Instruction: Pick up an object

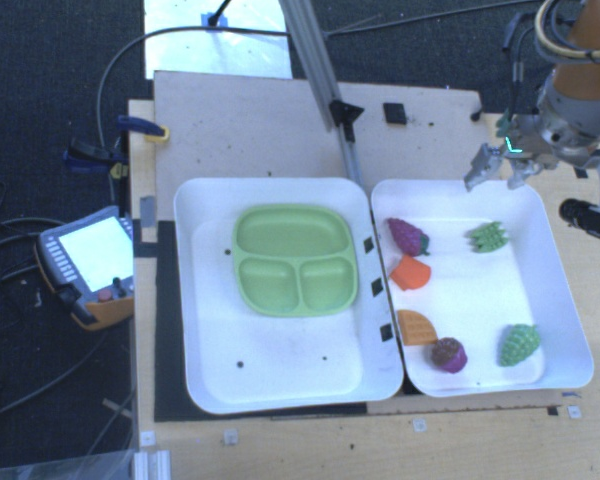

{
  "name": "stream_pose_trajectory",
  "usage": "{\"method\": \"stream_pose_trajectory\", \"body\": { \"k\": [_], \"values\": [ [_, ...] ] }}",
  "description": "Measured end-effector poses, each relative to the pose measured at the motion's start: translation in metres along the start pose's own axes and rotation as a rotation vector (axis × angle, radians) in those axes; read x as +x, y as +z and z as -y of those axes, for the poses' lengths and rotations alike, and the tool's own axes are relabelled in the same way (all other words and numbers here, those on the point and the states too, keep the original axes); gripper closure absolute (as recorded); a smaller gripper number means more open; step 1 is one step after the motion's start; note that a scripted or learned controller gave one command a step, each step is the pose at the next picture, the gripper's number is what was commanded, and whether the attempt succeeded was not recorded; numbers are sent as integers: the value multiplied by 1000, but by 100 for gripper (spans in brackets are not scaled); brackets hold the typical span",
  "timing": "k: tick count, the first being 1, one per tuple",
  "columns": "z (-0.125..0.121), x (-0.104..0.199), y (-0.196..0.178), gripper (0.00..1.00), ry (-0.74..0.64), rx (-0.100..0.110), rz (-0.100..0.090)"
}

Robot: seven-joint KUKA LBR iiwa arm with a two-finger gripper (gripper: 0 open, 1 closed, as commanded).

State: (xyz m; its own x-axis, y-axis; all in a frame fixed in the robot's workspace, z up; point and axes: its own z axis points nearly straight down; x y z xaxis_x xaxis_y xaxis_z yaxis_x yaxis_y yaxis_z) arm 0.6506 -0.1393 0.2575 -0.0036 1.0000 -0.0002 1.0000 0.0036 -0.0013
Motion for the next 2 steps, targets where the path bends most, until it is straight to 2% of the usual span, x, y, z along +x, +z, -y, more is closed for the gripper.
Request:
{"method": "stream_pose_trajectory", "body": {
  "k": [1,2],
  "values": [
    [-1,0,-2,0,-1,-4,1],
    [4,8,46,0,-2,-1,0]
  ]
}}
